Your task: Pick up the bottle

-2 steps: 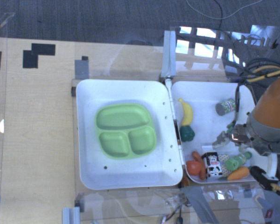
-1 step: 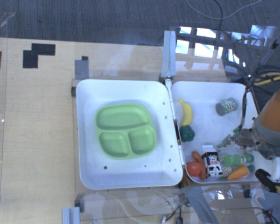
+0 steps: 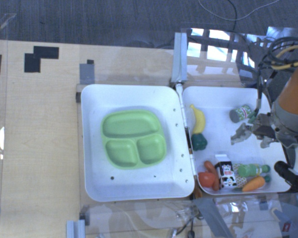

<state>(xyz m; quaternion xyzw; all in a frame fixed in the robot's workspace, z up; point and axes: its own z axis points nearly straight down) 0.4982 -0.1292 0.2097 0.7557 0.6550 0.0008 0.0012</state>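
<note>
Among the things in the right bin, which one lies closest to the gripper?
The grey-green can, near the right bin's far side, just above the gripper. The green bottle and carrot lie farther, near the front edge.

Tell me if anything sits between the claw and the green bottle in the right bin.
Nothing visible does. The claw hangs over bare white floor of the right bin, and the bottle lies below it near the front wall, with a carrot on its far side and a small carton at its left end.

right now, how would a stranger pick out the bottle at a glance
Look in the right white bin, along its near edge. The bottle lies on its side there, pale green and see-through, just above the orange carrot and right of the black-and-white carton.
</note>
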